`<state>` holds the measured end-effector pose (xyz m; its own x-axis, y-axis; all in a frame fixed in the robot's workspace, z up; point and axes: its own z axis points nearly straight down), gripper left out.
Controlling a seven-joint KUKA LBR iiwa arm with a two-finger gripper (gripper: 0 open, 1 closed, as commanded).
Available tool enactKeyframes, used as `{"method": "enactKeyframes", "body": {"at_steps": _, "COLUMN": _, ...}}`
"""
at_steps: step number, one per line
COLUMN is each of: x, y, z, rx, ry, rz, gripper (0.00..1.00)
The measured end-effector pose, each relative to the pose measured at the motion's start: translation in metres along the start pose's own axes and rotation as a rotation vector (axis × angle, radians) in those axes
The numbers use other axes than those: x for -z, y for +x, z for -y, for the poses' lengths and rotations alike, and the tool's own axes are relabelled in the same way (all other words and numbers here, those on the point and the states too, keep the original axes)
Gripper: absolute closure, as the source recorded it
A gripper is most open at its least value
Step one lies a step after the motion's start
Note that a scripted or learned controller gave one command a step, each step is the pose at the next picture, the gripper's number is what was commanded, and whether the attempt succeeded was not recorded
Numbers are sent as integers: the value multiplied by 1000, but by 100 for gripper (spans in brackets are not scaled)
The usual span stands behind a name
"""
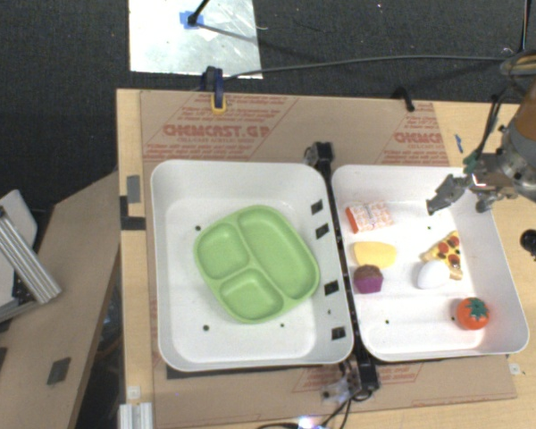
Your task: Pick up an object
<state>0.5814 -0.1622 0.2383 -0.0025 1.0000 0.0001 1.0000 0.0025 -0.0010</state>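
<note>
The right bin (pixel 402 179) holds several small toy foods: a red-and-white striped packet (pixel 369 215), a yellow piece (pixel 375 254), a purple piece (pixel 368 279), a white egg-like piece (pixel 431 274), a pizza slice (pixel 447 252) and a red tomato (pixel 471 312). My gripper (pixel 460 191) hangs over the bin's far right part, above and beyond the pizza slice, with nothing visibly between its fingers. The arm comes in from the right edge.
The left bin (pixel 174 239) holds a green divided plate (pixel 255 263). Black clips (pixel 321 155) sit along the seam between the bins. A metal sheet (pixel 195 25) lies beyond the bench, and a cable runs across the back.
</note>
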Motion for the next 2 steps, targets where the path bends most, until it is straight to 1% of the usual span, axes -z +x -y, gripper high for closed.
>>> {"method": "enactKeyframes", "body": {"at_steps": 1, "x": -63, "y": 1, "z": 3, "rx": -1, "ry": 2, "rz": -1, "gripper": 0}}
{"method": "enactKeyframes", "body": {"at_steps": 2, "x": -105, "y": 2, "z": 6, "rx": -1, "ry": 2, "rz": -1, "gripper": 0}}
